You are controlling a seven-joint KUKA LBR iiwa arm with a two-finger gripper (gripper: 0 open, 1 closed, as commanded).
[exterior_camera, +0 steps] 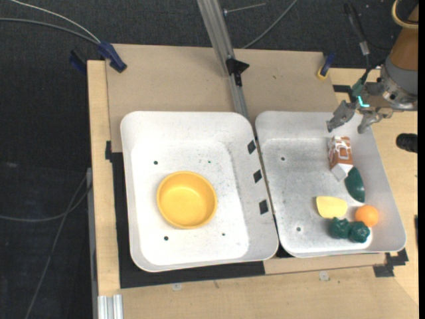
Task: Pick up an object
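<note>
Two fingers of the gripper (352, 118) stand spread apart with nothing between them, poised over the far edge of the right bin (292, 178). You have no grasp yet; the step in hand, as I judge it, is choosing a target and descending onto it.

Just below the jaws, toward you in the view, lies a small brown-and-white carton (340, 155), the closest candidate. Beyond it, farther from the jaws, sit a dark green oblong piece (354, 185), a yellow wedge (331, 207), an orange ball (366, 215) and a green lumpy item (349, 230), all crowded near the bin's near-right corner.

You would do best to take the carton: it is nearest and stands slightly clear of the cluster, though its lower end is touching or just beside the green oblong. Centre the jaws across its narrow width, and come straight down so a finger does not land on top of it.

Well away from the jaws, the left bin (139, 244) holds a yellow bowl (186, 199).
</note>
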